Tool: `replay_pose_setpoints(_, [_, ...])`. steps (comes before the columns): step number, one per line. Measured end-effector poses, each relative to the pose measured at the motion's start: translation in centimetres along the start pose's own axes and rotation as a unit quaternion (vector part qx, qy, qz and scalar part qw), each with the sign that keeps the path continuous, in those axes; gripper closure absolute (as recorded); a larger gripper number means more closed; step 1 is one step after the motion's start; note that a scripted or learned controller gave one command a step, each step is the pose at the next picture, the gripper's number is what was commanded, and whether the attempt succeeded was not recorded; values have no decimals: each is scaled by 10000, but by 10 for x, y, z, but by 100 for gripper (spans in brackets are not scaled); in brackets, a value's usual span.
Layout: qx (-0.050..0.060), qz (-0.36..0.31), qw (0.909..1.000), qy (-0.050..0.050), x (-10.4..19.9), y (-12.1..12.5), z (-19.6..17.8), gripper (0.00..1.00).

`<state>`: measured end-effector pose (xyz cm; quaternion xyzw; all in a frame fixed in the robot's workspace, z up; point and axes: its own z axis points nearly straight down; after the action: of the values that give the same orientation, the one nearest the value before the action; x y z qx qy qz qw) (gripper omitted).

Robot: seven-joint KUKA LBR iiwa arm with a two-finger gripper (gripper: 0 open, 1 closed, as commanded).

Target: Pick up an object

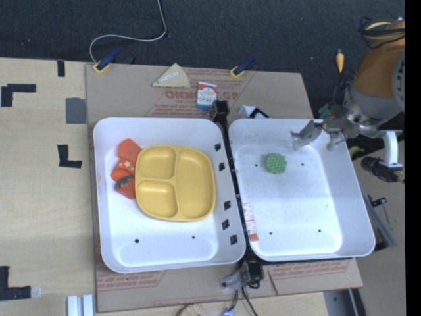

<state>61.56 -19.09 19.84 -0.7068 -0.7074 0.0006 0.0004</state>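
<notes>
Bright, even overhead light — both white bins (283,242) nearly wash out, with soft shadows along their walls. The whole picture is slightly soft and grainy — the far dark floor (263,12) shows speckled noise.

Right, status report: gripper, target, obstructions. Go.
Gripper open over right bin's top right corner, holding nothing. Green ball alone in right bin, left of gripper. Nothing between them. Yellow tray and orange toy in left bin.

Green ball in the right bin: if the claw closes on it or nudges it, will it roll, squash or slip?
The green ball looks round and lies alone on the flat floor of the right bin, so a nudge would probably roll it. Its bumpy surface suggests decent grip. It looks small, so likely light; softness can't be judged.
</notes>
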Motion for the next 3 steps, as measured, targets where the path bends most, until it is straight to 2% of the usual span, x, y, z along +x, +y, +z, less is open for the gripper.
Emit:
replay_pose_setpoints(1, [-15,-6,10000,3,51,-12,112,0])
replay_pose_setpoints(2, [-19,-10,10000,0,88,50,113,0])
replay_pose_setpoints(3, [-18,5,10000,-9,66,-20,112,0])
